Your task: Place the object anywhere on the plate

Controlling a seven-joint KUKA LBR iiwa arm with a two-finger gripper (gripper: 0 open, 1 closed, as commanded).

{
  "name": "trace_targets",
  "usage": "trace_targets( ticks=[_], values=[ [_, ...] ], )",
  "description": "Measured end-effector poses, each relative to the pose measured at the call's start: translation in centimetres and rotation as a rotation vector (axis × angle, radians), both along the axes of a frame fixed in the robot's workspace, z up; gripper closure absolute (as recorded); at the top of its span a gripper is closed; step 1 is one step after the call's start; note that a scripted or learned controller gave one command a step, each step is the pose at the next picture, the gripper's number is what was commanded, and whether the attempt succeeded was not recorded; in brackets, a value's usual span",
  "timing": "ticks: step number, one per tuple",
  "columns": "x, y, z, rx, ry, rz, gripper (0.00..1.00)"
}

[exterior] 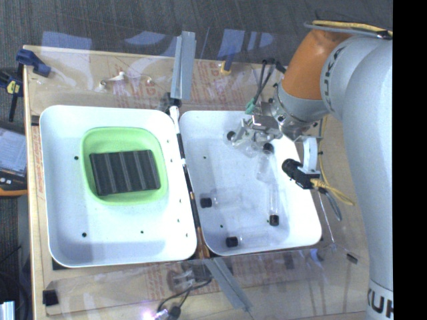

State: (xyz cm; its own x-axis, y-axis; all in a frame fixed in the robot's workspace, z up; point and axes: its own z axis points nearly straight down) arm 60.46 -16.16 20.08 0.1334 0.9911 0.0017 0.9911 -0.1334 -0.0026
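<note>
Grey arm (363,145) hides the right bin's (220,225) edge — gripper (265,169) state unclear, green plate (120,139) apart.

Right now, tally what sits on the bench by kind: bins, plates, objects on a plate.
White bins: 2 (left, right)
Green plate: 1
Dark ridged object on the plate: 1
Total: 4

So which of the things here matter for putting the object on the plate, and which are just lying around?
For the job:
- green plate in the left bin
- pincer over the right bin
- the object itself: I cannot make it out

Lying about:
- blue clamp at the bench's corner
- metal rail between the bins
</note>
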Motion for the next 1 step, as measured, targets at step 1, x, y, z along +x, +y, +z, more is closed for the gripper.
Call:
trace_targets(
  ticks=[1],
  values=[
    [0.00, -0.01, 0.01, 0.000, 0.000, 0.000, 0.00]
  ],
)
